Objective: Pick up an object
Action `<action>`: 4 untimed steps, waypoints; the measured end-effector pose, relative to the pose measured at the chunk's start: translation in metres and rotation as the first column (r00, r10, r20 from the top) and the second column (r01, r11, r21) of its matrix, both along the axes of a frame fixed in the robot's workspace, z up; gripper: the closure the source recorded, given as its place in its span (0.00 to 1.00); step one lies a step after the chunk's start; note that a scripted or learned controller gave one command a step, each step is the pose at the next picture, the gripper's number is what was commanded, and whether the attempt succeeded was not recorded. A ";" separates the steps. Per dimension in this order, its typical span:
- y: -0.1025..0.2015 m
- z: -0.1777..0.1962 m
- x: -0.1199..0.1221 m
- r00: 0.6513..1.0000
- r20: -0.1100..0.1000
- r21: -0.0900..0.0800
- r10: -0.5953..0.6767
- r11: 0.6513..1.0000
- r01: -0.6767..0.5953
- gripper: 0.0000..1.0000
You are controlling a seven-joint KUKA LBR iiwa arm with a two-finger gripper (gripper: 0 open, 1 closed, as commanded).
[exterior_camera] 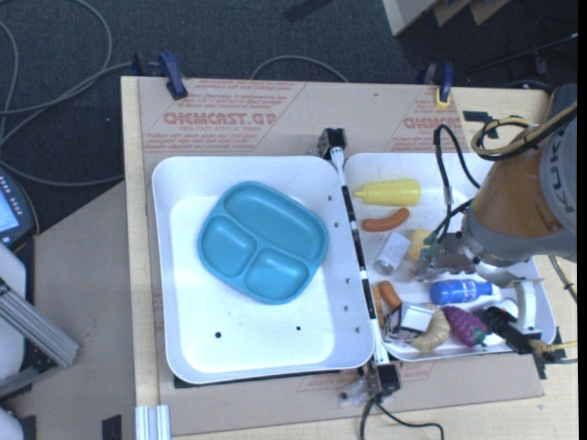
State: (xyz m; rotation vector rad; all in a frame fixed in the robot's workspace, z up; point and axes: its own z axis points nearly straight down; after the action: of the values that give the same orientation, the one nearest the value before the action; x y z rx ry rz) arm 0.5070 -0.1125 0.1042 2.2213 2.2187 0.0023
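Since the right bin (541, 168) is packed with small toys, one toy should be picked out before anything is grabbed. The arm (523, 204) is seen reaching in from the right, and the gripper (433, 266) is down low near the middle of that bin. How wide the claw is cannot be told, because it is mostly hidden under the wrist. Nothing can be seen held in it.

A blue bottle (461, 291) is lying on its side just beside the gripper, and it looks like the closest thing to take. A small grey can (389, 253) is lying just to the gripper's other side. A yellow bottle (389, 192) and an orange sausage (385, 219) are farther back. A purple toy (464, 324), a tan piece (428, 337) and a small orange toy (391, 294) are crowded at the front edge.

The claw should be lined up across the narrow side of the blue bottle, not along its length. It should be lowered straight down so the toys beside it are not bumped. A round bottle can roll away, so the squeeze should be made near its middle. It should be lifted slowly, so a slip can be caught early.

The blue tray (263, 241) in the left bin (183, 319) is far off and flat, so it is best left alone.
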 end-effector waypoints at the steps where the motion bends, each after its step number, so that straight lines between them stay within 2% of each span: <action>1: 0.000 0.000 0.000 1.000 -0.001 0.000 0.000 1.000 0.000 0.00; 2: 0.004 -0.021 0.001 1.000 -0.006 0.002 0.000 1.000 0.000 0.00; 3: 0.004 -0.010 0.001 1.000 -0.003 0.001 0.000 1.000 0.000 1.00; 4: 0.004 -0.010 0.001 1.000 -0.003 0.001 0.000 1.000 0.000 0.00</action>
State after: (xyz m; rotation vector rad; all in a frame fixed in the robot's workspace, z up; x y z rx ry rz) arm 0.5081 -0.1081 0.0938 2.2237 2.2207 -0.0003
